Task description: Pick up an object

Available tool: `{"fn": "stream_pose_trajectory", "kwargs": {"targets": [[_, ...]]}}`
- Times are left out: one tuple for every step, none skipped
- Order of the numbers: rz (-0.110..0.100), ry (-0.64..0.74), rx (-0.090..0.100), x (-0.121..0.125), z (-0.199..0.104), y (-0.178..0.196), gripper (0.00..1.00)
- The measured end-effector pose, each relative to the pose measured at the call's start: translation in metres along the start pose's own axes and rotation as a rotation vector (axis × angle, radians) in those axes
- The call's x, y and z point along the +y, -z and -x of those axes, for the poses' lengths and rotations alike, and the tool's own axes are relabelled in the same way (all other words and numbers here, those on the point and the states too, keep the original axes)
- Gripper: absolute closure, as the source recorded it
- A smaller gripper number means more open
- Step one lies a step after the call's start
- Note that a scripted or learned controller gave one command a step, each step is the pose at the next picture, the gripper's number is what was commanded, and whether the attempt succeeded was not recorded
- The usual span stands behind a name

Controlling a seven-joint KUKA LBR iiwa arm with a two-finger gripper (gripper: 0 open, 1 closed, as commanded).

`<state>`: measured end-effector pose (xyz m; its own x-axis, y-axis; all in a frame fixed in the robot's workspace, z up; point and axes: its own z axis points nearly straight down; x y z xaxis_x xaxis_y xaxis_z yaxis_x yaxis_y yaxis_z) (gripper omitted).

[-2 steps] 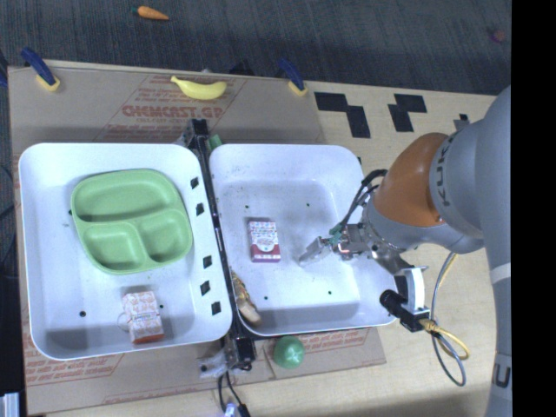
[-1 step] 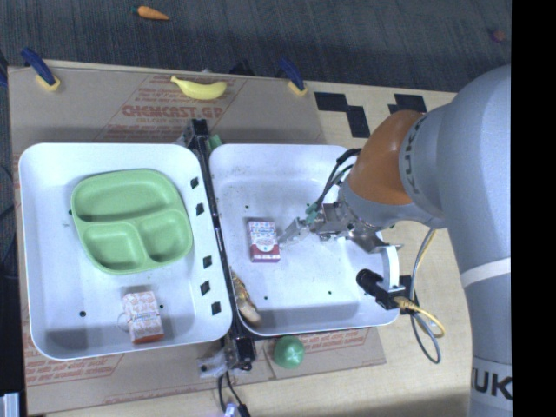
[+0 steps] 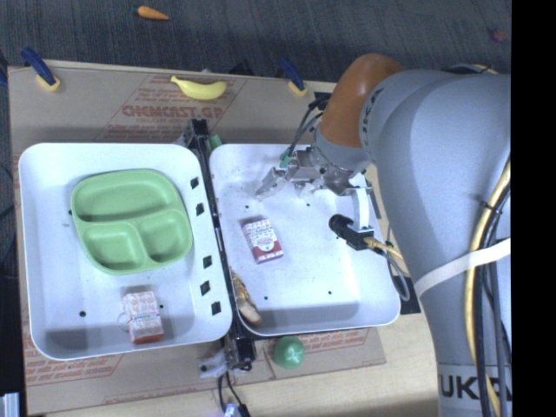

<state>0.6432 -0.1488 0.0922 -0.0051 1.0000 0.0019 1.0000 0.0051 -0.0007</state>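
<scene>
Camera view looks down on the worktop (image 3: 78, 85), where the claw (image 3: 276, 181) hangs low over the back of the right bin (image 3: 347, 307) — its fingers spread apart with nothing between them. A small red-and-white packet (image 3: 262, 238) lies flat on that bin's floor, just in front of the claw and apart from it. The left bin (image 3: 39, 233) holds a green divided tray (image 3: 130, 219) and another packet (image 3: 142, 315) near its front — a green ball (image 3: 288, 351) sits outside
</scene>
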Motion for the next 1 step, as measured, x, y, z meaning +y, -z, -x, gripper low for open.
{"fn": "stream_pose_trajectory", "kwargs": {"targets": [[-0.002, 0.006, 0.000, 0.0002, -0.0002, 0.0104, 1.00]]}}
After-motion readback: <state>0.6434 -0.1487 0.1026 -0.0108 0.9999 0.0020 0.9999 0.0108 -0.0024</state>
